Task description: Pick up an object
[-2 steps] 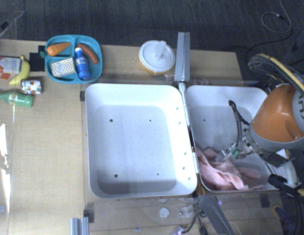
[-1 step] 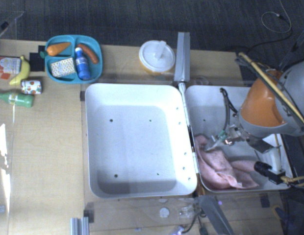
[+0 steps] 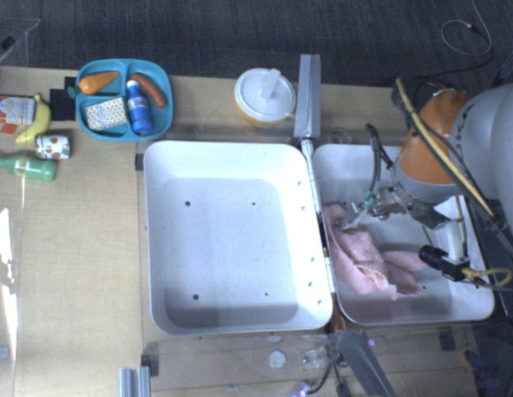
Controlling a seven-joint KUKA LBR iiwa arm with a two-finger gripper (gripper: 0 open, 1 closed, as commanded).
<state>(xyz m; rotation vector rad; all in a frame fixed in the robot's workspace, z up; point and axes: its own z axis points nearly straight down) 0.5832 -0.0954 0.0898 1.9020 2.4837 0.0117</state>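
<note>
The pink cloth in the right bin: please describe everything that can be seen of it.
The pink cloth looks like soft, pale pink fabric, crumpled into loose folds. It lies flat on the floor of the right bin, against the bin's left wall, stretching from near the middle toward the front. The gripper sits at its upper end, apparently touching the fabric, though a grasp cannot be confirmed.
</note>
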